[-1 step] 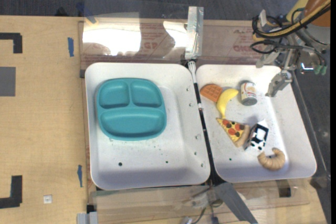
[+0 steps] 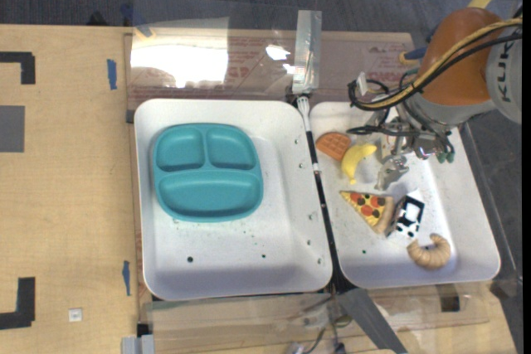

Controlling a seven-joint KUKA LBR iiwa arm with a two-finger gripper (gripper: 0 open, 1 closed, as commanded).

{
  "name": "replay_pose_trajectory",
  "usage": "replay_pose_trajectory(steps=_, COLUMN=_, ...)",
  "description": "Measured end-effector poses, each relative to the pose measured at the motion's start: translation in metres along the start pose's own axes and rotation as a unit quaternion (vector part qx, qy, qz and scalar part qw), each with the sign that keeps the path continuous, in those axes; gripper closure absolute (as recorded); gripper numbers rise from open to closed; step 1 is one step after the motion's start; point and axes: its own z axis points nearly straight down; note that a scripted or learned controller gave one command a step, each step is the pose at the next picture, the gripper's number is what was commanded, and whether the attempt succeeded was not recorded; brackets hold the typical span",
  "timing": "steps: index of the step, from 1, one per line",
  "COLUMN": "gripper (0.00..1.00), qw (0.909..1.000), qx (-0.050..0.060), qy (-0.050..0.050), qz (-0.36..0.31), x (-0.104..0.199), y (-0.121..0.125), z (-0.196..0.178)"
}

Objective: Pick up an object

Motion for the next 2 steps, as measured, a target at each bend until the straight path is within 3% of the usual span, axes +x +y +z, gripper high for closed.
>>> replay_pose_trajectory(steps=1, gripper=1.00, qw=1.0000, qx=0.000, qy=0.004, qz=-0.001, x=0.002, y=0.001, z=-0.004)
replay_pose_trajectory(steps=2, gripper=1.00, qw=0.9822, qx=-0.001, qy=0.007, qz=0.188, x=-0.019, y=0.058, z=-0.077)
